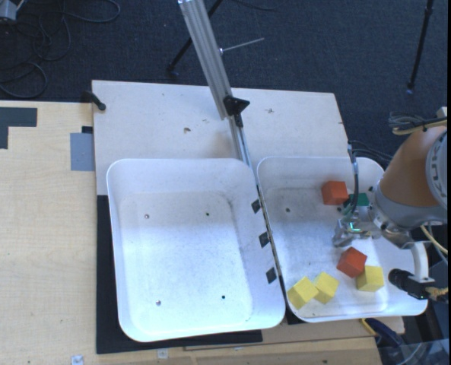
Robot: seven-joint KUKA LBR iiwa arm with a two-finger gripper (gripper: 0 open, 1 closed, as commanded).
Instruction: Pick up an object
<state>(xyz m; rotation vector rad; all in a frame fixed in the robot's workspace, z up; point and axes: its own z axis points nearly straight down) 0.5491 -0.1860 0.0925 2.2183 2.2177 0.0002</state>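
Observation:
The right bin point(301, 175) holds an orange block point(334, 192) near its far side and a red block point(351, 262) toward the front. Three yellow blocks lie along the front: two touching point(303, 291) point(326, 286) and one point(370, 278) right of the red block. My gripper point(347, 233) hangs low in the right bin, between the orange block and the red block, just above the red one. I see nothing between its fingers. The arm's orange band point(409, 175) is at the bin's right rim.
The left bin point(126, 181) sits beside the right one, with a divider edge carrying small black clips point(263, 238). A slanted aluminium rail point(210, 59) rises behind the bins. Cables lie on the dark floor at the back.

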